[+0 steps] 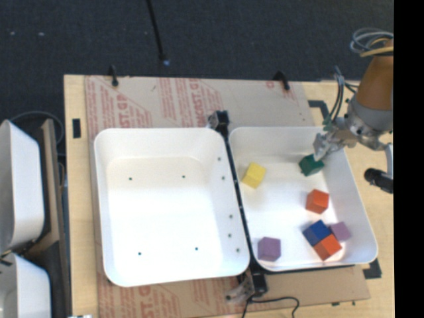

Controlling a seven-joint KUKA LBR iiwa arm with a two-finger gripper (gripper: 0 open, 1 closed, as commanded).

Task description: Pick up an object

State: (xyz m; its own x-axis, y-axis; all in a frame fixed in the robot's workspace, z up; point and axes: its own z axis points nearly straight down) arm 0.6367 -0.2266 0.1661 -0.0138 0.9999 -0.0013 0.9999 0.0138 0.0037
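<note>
**Green block at my fingertips, upper right bin**

Green block (310,165) sits right under the tip of my gripper (322,148), touching it or nearly so, just below and to the left of where my fingers come down. It lies near the far edge of the right bin (358,197), and it looks tilted rather than flat on the floor. Whether my fingers are spread or closed around it I cannot tell from this angle; the metal parts blur together above the block.

My arm (374,88) comes in from the right, the orange band above my wrist directly behind the gripper.

Other blocks lie farther from me. A yellow block (253,175) rests well to the left of my gripper, close to the wall shared with the left bin (106,177). An orange block (317,201) sits below me, apart from the green one. Further below, a blue block (316,231), a second orange block (328,246) and a pale purple block (340,230) crowd together, touching. A purple block (269,248) lies at the near edge, down and to my left.
</note>
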